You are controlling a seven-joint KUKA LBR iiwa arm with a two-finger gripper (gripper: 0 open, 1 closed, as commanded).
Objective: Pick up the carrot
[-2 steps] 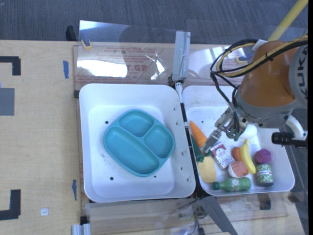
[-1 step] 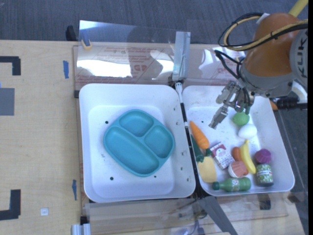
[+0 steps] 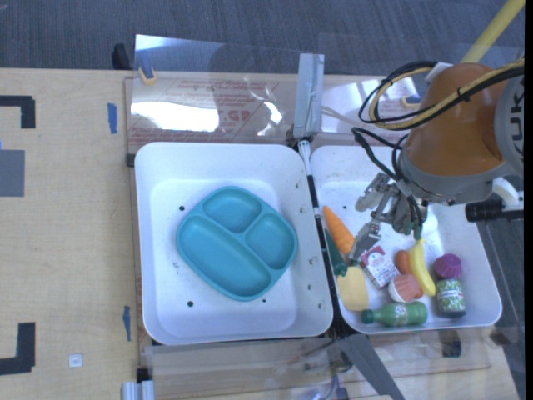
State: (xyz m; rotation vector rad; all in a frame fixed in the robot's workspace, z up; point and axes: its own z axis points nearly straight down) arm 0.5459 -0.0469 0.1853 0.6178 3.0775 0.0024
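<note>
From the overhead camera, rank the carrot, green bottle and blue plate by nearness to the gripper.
Gripper is over the right bin.
1. Carrot, just to its left, by the bin's left wall.
2. Green bottle, at that bin's front edge.
3. Blue plate, in the left bin.

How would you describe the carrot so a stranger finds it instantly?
Look in the right white bin, along its left wall beside the divider. The carrot lies there slanted, left of the claw: a tapered orange piece with a green end, unlike the rounded yellow lemon below it.

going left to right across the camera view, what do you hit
blue tape mark → blue divided plate → carrot → claw → banana → purple fruit
</note>
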